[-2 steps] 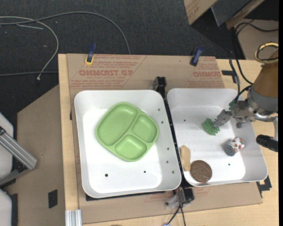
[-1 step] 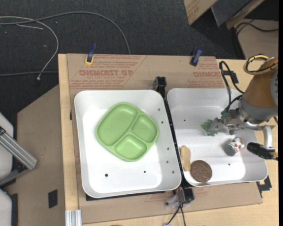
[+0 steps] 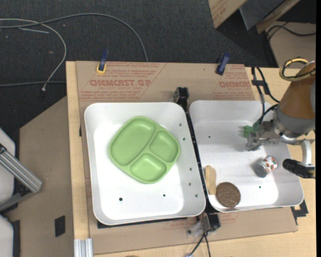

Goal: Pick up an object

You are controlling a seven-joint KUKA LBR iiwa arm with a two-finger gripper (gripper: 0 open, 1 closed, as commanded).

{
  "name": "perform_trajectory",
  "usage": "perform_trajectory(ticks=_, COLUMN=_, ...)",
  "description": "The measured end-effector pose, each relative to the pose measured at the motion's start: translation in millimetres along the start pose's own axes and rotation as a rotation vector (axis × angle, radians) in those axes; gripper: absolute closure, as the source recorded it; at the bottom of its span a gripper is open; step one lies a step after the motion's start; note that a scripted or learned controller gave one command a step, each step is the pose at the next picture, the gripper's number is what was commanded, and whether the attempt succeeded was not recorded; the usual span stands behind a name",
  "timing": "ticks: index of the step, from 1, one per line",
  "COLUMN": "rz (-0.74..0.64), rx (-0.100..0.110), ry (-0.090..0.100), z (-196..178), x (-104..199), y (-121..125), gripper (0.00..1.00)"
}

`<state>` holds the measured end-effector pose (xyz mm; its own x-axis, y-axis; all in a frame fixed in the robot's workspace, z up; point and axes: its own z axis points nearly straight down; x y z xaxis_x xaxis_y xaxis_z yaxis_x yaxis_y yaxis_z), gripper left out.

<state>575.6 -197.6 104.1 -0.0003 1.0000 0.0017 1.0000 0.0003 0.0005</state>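
Green scrap (image 3: 248,131) at tip of pincer (image 3: 254,139), low in right bin (image 3: 225,118), seemingly targeted; grip state unclear; ball (image 3: 270,163) just below, brown disc (image 3: 228,194) further down-left

floor: dark carpet (image 3: 150,30) | grey cables (image 3: 55,37) | cardboard box (image 3: 225,10)

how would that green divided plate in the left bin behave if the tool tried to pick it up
The green divided plate looks like rigid moulded plastic, so probably stiff and light. It lies flat with a low rim, so two fingers may slip; pushed, it would likely slide on the left bin.
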Motion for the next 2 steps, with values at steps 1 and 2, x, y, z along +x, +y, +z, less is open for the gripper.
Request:
perform_trajectory(ticks=1, rz=-0.001, rx=-0.006, ry=-0.004, z=-49, x=2, y=10, gripper=1.00)
perform_trajectory(ticks=2, rz=-0.002, rx=-0.006, ry=-0.004, z=-103, x=2, y=22, gripper=1.00)
